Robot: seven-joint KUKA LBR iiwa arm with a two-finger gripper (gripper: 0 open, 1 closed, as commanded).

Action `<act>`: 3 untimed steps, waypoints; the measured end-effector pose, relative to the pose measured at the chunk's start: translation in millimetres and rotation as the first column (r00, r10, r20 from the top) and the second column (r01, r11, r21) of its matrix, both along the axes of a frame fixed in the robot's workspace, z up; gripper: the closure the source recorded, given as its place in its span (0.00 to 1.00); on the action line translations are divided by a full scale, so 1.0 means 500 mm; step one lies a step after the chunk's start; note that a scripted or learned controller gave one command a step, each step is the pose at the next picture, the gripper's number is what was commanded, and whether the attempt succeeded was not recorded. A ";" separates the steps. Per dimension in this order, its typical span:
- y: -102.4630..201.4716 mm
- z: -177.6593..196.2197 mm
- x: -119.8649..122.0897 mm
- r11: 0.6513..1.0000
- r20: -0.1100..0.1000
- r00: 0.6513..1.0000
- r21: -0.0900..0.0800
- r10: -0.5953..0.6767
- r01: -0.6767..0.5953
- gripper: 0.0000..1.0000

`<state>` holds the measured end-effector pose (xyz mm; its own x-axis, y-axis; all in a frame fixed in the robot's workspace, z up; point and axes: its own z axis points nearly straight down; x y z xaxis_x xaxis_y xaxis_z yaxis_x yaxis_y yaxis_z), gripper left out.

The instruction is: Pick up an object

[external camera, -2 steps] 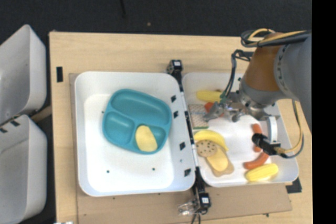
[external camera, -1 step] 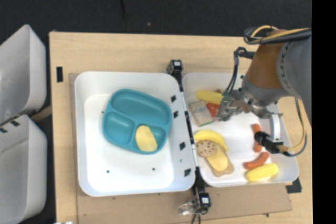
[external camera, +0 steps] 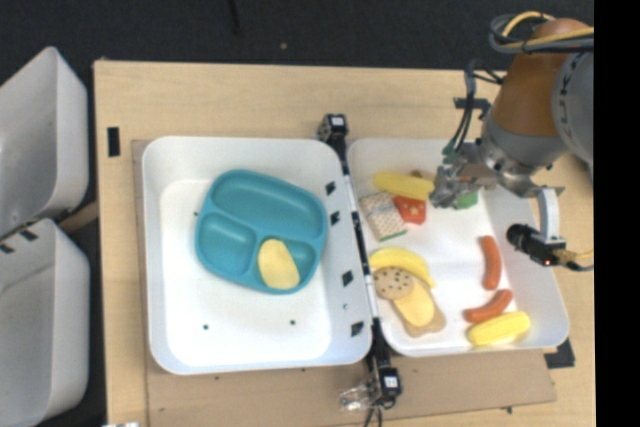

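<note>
My gripper hangs low over the back of the right bin, reaching in from the right. A small green object lies right under it, partly hidden by the gripper body. Just to its left lie a long yellow toy and a red piece. A speckled square piece sits further left, near the bin's wall. Whether the green object is gripped cannot be made out.
The right bin's front holds a banana, a cookie, a tan bread slice, a red sausage, an orange sausage and a yellow lemon. The left bin holds a blue divided plate with a yellow item.
</note>
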<state>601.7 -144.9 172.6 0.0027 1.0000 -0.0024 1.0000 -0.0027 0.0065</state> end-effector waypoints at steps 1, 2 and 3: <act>-0.006 0.087 0.006 1.000 -0.001 1.000 0.000 0.007 -0.007 1.00; -0.010 0.138 0.007 1.000 -0.004 1.000 0.001 0.004 -0.004 1.00; 0.091 0.154 0.001 1.000 -0.007 1.000 0.003 0.008 -0.008 1.00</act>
<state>602.2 -99.5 249.8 -0.0050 1.0000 0.0004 1.0000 0.0050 -0.0005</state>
